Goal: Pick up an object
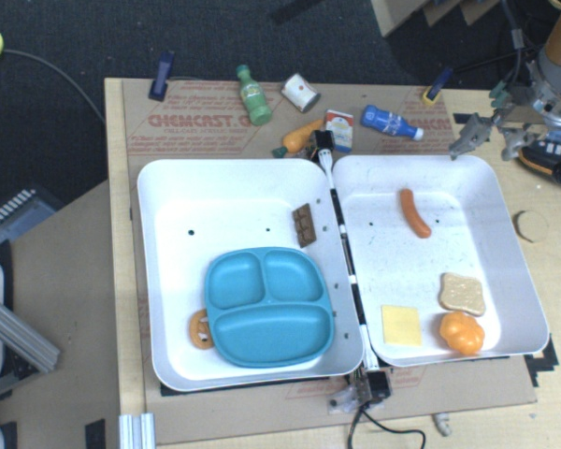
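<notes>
Two white bins side by side on the tabletop (131, 157), meeting at a black seam. Taking the sausage (414, 212) in the right bin (505, 204) as landmark: lying slanted on bare bin floor, touching nothing. Toward the near rim from the sausage, a slice of toast (462, 294), and just past the toast an orange (462, 333), the two nearly touching. Left of the orange, a yellow cheese square (401, 325), flat and apart from it. Across the seam from the sausage, in the left bin (168, 213), a brown chocolate piece (304, 224) close to the seam. Nearer than the chocolate, a blue three-part plate (266, 305), with a pretzel (201, 329) partly tucked under its left edge. Beyond the far rims, well up from the sausage, loose items on the tabletop: a green bottle (254, 95), a small can (300, 92), a carton (338, 129), a blue bottle (391, 123). Up and right of the sausage, outside the right bin's far corner, the tool (491, 129), raised over the tabletop edge, with nothing seen between its fingers; spread or pressed together, cannot tell.
</notes>
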`<state>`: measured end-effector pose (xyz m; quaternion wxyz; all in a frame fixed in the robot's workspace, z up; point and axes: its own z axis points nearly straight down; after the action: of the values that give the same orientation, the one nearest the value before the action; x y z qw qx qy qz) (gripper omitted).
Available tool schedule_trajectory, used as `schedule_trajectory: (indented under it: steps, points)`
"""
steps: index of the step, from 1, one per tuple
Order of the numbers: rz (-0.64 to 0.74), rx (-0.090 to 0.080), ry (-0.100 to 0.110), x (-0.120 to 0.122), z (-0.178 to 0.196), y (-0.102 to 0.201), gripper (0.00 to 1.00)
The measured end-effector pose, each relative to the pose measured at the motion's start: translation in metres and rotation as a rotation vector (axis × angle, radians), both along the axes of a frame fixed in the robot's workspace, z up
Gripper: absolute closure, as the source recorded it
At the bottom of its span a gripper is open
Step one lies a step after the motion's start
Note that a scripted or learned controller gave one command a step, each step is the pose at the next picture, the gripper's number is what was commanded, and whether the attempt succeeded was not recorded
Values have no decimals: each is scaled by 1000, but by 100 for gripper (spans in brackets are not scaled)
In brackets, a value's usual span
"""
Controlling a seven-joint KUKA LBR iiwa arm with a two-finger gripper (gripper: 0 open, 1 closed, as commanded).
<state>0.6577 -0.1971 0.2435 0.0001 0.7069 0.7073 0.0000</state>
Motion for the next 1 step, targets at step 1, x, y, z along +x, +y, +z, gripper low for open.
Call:
schedule_trajectory:
  steps: [1]
  points:
    - [-1,0,3,-3,-90,-8,0]
